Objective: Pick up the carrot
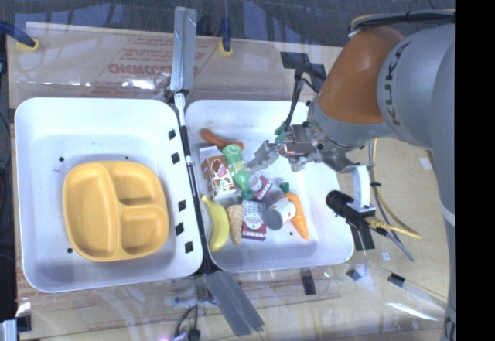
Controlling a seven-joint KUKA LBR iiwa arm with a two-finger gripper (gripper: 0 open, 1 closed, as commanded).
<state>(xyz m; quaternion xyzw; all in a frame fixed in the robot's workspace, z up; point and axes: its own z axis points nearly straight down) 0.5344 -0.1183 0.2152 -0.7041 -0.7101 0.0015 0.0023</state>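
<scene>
Camera view: pincer [267, 155], fingers' spread I cannot tell, hovers near small tapered orange plastic carrot [298, 217]; light, rigid, slick, so I'd grip mid-body.

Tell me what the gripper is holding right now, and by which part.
It cannot be told. The gripper hangs over the right bin's clutter; no item shows between its fingers. The carrot lies apart, untouched.
</scene>
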